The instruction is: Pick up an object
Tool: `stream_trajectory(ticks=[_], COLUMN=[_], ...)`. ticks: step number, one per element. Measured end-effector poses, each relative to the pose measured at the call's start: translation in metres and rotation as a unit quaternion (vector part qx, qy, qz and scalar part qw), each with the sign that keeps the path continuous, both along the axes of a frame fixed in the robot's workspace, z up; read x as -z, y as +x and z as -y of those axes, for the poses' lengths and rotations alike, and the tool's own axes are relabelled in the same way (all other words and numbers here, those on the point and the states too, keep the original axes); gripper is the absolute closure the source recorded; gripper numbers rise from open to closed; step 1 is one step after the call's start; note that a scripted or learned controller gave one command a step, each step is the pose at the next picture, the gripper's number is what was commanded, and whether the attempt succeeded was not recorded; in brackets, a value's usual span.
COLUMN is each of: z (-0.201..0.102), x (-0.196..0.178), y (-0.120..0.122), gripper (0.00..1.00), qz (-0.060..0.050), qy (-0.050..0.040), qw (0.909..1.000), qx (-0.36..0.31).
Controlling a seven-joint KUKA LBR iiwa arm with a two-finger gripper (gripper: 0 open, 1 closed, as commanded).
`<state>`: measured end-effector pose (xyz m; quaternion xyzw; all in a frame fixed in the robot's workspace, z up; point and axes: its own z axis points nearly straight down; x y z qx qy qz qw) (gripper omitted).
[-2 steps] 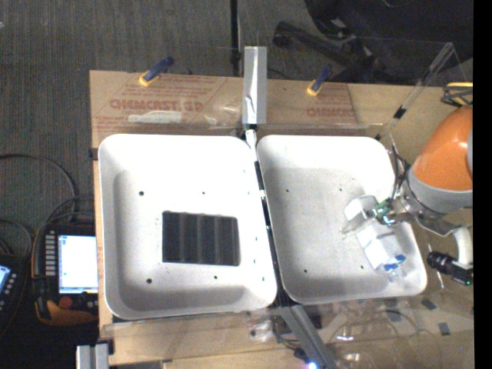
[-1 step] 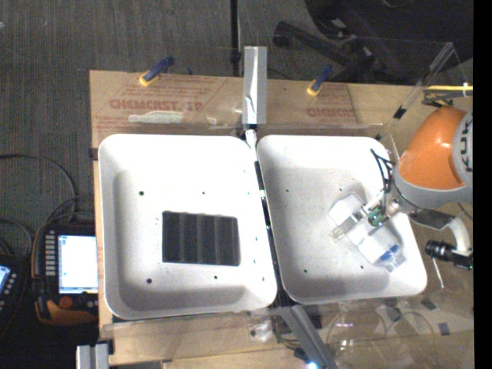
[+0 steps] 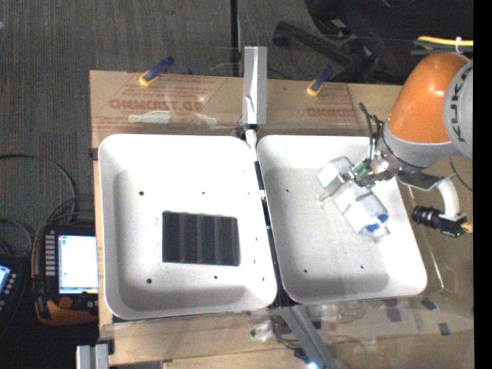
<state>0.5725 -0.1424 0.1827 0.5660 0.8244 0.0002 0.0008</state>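
Observation:
A dark ribbed rectangular pad (image 3: 200, 238) lies flat in the middle of the left bin (image 3: 123, 167). In the right bin (image 3: 307, 260), a pale object with a blue patch (image 3: 369, 217) lies toward the right side. My gripper (image 3: 338, 178) hangs over the upper right part of that bin, just up and left of the pale object and close against it. Whether they touch cannot be told. The grey wrist and orange band (image 3: 430, 102) rise behind it at the right.
A metal post (image 3: 254, 83) stands at the back between the bins, over a cardboard sheet with two clamps (image 3: 156, 71). A black cable fitting (image 3: 434, 218) sticks out beside the right bin's right rim. A handheld pendant (image 3: 69, 264) lies left of the bench.

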Motion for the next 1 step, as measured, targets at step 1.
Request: stream_trajectory(ticks=[1], z=[-0.0618], x=[-0.0397], y=[0.0755], gripper=[1.0], qz=[-0.001], qy=[-0.0004], qw=[0.9979], qx=[-0.065])
